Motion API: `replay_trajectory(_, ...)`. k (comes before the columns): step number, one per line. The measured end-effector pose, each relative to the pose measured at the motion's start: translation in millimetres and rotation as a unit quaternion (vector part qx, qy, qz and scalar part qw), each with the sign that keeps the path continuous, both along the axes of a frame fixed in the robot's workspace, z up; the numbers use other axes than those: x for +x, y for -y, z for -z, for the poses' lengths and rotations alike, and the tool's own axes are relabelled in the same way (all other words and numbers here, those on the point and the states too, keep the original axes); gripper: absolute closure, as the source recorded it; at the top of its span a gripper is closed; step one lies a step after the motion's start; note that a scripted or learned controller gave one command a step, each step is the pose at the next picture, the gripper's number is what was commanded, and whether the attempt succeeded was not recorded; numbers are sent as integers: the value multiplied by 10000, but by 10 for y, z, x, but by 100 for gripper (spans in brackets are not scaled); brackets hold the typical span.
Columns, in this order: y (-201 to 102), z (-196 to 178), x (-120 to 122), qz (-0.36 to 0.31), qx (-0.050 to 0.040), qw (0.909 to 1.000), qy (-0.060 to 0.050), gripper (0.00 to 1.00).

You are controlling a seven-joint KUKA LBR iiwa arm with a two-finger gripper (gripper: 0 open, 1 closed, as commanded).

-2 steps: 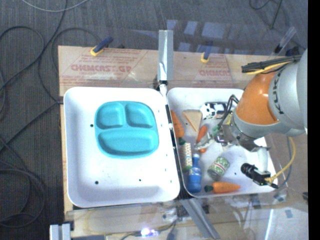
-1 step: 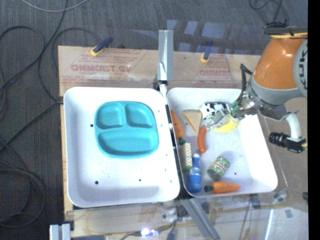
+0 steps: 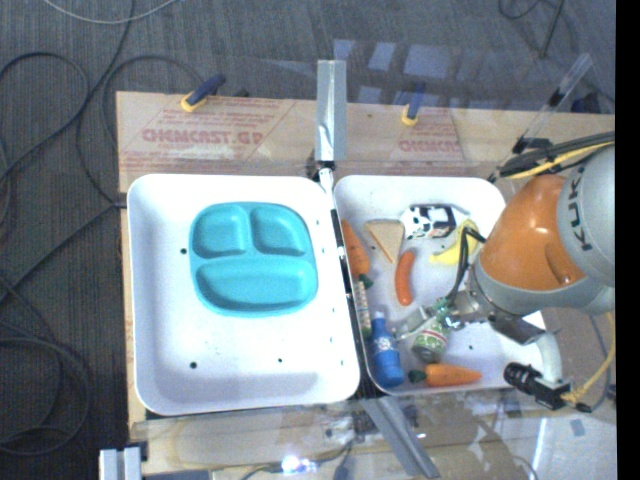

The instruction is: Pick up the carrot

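The carrot [image 3: 452, 375], orange with a green stub at its left end, lies flat near the front wall of the right bin [image 3: 500, 196]. My gripper [image 3: 437, 320] hangs low over the middle of that bin, a little behind and left of the carrot, just above a small round green and white item [image 3: 430, 345]. The grey and orange arm [image 3: 530, 253] covers the bin's right side. The carrot lies apart from the gripper.
The right bin also holds a blue bottle [image 3: 386, 356], an orange-red stick [image 3: 404, 276], a long orange piece [image 3: 355, 251] along the left wall, a tan wedge [image 3: 383, 236], a black and white toy [image 3: 430, 221] and a yellow piece [image 3: 455, 248]. In the left bin [image 3: 150, 298] is a teal divided tray [image 3: 255, 258].
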State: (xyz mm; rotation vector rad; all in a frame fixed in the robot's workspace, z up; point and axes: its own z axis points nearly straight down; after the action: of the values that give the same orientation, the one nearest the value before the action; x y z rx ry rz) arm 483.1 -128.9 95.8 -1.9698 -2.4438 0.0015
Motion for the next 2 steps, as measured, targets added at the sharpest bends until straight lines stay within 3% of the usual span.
replay_trajectory(1, 167, 12, 75, -132, 4, 9999, 5, 0)
replay_trajectory(2, 436, -626, 439, 226, -11, 9997, 6, 0)
